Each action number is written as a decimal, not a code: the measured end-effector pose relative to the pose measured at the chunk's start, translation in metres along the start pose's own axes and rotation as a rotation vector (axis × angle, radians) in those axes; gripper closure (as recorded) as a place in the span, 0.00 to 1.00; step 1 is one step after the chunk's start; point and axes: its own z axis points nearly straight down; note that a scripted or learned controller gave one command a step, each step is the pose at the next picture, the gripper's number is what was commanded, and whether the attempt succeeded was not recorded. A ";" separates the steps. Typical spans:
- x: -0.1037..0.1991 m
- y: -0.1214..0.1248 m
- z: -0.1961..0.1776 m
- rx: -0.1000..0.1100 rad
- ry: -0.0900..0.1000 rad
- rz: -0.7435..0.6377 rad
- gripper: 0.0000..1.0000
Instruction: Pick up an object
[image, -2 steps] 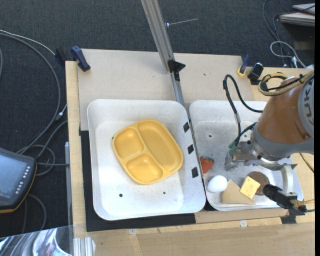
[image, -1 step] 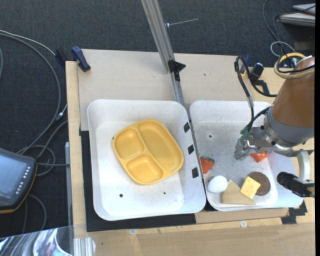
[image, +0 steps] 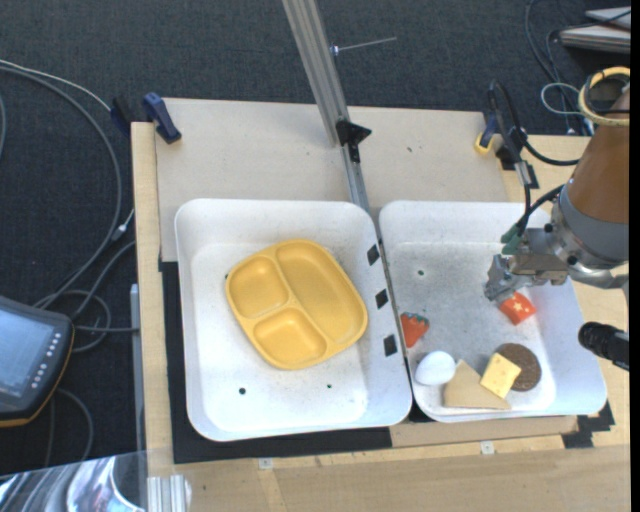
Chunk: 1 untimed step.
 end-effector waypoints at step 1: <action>0.049 0.009 0.007 0.007 0.003 -0.004 1.00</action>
